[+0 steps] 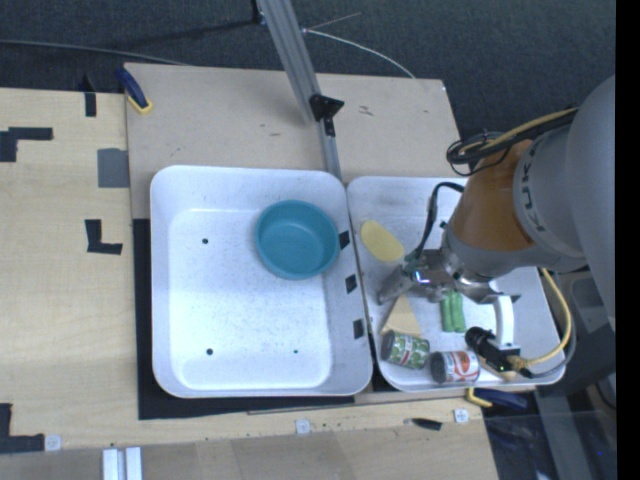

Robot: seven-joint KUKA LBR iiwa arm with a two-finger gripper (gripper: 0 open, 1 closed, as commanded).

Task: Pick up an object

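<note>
My gripper (396,277) hangs low over the left half of the right bin (430,190). Its fingers stand open and nothing sits between them. Just up and left of it lies a round pale-yellow piece (381,239). A yellow wedge (402,316) lies directly below the gripper, close to one fingertip. Along the bin's front edge rest a green can (405,349) and a red-and-white can (457,366). A small green block (453,313) lies to the right of the wedge, partly under the wrist. The arm hides the bin's right middle.
A blue bowl (296,238) sits in the upper right of the left bin (190,298). A white-handled tool (504,320) with a black end lies at the right bin's front right. A metal post (300,63) slants down to the bins' shared wall.
</note>
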